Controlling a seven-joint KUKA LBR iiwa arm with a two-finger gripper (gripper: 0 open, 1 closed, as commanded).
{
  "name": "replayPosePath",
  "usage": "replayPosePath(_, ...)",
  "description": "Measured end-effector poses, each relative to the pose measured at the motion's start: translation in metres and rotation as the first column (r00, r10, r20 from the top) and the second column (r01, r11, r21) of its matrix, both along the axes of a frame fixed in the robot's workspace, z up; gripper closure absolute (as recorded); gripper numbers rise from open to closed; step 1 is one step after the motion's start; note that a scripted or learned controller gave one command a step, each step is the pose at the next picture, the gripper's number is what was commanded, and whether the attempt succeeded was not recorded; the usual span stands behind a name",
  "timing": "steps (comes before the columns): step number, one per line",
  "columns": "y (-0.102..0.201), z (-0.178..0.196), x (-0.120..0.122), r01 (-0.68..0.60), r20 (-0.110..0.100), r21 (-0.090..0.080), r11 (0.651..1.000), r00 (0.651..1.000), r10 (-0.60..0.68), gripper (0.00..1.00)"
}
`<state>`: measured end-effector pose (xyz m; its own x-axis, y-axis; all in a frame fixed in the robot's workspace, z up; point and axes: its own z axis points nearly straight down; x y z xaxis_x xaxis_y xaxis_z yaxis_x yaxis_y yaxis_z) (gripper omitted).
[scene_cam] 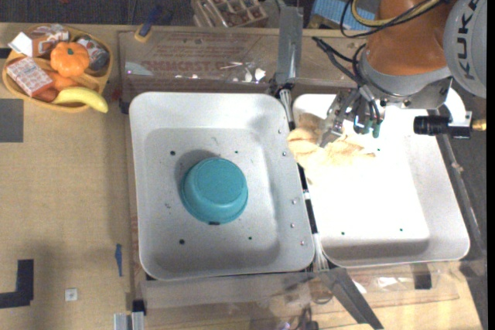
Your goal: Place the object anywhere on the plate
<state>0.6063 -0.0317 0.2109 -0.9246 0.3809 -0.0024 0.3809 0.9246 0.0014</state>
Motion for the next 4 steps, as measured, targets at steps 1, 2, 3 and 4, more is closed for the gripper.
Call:
replayPosePath(1, 0.047, -0.004, -0.004, -0.378, 0.003, -0.001, 0.926, 0.926, 0.378, 1.00)
replayPosePath(2, 0.094, 0.010, -0.006, -0.383, 0.006, -0.001, 0.924, 0.924, 0.383, 1.00)
replayPosePath(3, 0.149, 0.022, -0.015, -0.385, 0.006, -0.001, 0.923, 0.923, 0.385, 1.00)
replayPosePath(4, 0.200, 0.018, -0.028, -0.386, 0.001, 0.000, 0.923, 0.923, 0.386, 1.00)
